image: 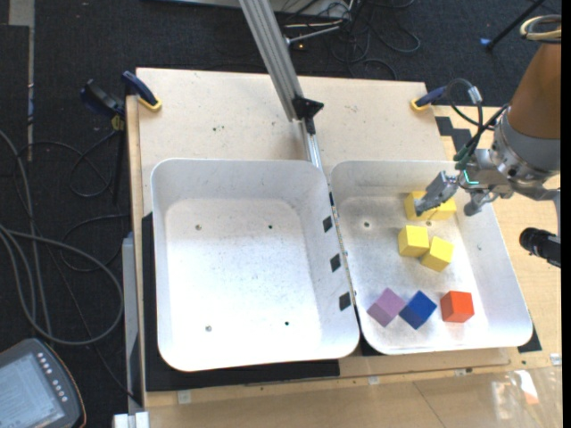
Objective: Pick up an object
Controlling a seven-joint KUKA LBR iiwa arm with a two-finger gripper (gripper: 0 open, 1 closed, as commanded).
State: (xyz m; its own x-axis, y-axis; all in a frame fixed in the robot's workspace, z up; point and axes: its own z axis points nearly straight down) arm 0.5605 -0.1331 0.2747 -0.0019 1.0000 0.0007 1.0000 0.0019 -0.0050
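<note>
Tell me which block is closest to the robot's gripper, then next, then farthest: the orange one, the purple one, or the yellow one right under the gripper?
Measured from the gripper in the camera view:
1. Yellow block, at the gripper's tip, at the right bin's far end.
2. Orange block, near the bin's front, right side.
3. Purple block, near the front, farther left.

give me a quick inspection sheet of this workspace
surface: pale bench bearing a left bin and a right bin
job's things: three yellow blocks, purple block, blue block, orange-red block, all in right bin
clutter: nothing seen
grippers: gripper at the upper yellow block, grasp unclear
cables: black cables on floor at left and top
surroundings: clamps on bench corners, metal pole, pendant
</note>
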